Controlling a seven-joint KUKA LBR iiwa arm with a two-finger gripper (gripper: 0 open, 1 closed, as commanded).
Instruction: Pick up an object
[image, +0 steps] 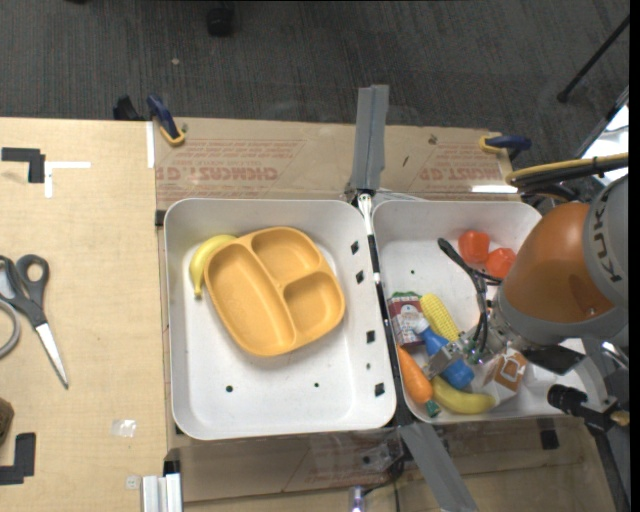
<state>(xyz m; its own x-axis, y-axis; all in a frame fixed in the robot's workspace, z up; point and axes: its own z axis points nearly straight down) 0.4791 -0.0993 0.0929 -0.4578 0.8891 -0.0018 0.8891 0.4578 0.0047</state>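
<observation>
Gripper (478, 350): low in right bin (420, 222), jaws hidden | toys (440, 345) crowd near edge | far half open

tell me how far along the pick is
Done: the arm has reached the right bin, with the gripper low over the toy pile by the blue object and banana. In hand: nothing visibly held. Left: grasp an object and lift it.

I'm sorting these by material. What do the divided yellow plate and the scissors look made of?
The plate looks like moulded plastic: even matte yellow with rounded, thick compartment walls. The scissors seem to be metal blades, pale and reflective, with grey handles, probably plastic.
</observation>
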